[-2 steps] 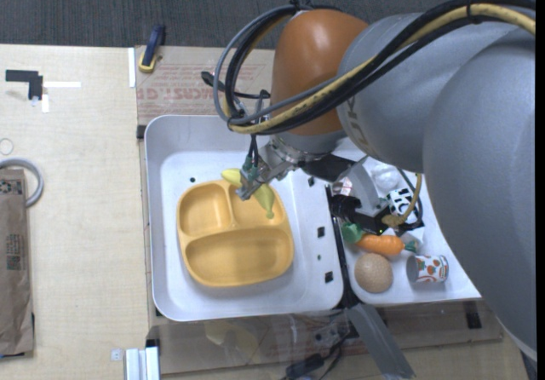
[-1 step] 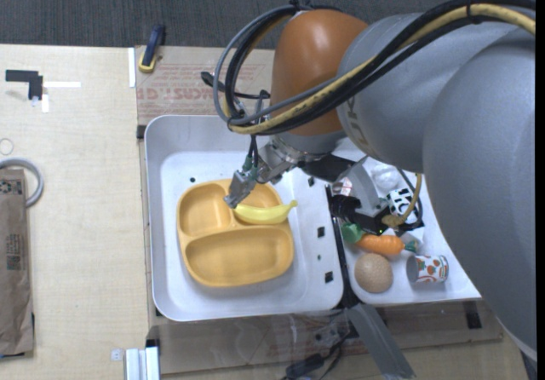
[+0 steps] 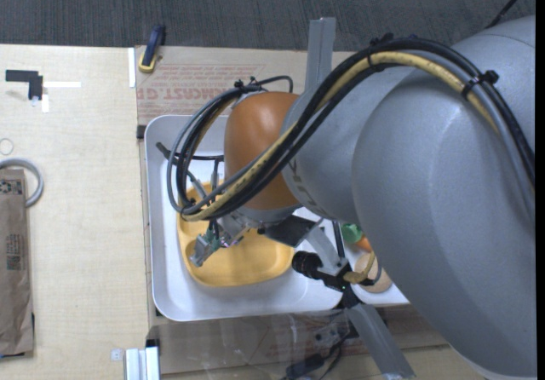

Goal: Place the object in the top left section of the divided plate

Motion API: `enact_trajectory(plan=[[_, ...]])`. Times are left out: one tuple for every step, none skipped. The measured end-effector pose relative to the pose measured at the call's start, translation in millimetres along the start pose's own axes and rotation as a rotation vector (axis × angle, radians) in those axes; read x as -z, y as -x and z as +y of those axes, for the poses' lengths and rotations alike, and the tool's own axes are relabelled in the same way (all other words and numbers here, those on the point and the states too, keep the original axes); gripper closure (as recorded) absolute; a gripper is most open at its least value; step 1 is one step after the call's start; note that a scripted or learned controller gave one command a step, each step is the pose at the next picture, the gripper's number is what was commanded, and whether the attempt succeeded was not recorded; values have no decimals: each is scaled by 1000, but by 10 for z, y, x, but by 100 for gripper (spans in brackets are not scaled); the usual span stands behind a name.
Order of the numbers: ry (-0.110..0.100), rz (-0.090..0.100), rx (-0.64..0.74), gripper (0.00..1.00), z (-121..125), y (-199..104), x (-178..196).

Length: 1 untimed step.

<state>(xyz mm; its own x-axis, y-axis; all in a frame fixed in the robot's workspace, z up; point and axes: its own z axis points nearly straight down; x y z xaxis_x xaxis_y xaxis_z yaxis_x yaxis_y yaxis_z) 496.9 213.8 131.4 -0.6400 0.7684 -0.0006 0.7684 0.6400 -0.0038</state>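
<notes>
Grey arm (image 3: 443, 199) stretched over the white bin (image 3: 166, 285), yellow divided plate (image 3: 247, 263) seen beneath it, gripper (image 3: 209, 242) lowered onto the plate, finger state cannot be told.

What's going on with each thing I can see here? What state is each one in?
Arm: reaching in over the white bin, covering much of it.
Yellow divided plate: lying flat in the bin, partly hidden under the arm.
White bin: on the bench, holding the plate.
Cables: looped along the arm.
Brown packet: lying flat at the bench's left edge.
</notes>
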Motion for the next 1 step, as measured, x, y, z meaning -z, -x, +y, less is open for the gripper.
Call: enact_trajectory(plan=[[3,-2,-52,0,270,860,1303]])
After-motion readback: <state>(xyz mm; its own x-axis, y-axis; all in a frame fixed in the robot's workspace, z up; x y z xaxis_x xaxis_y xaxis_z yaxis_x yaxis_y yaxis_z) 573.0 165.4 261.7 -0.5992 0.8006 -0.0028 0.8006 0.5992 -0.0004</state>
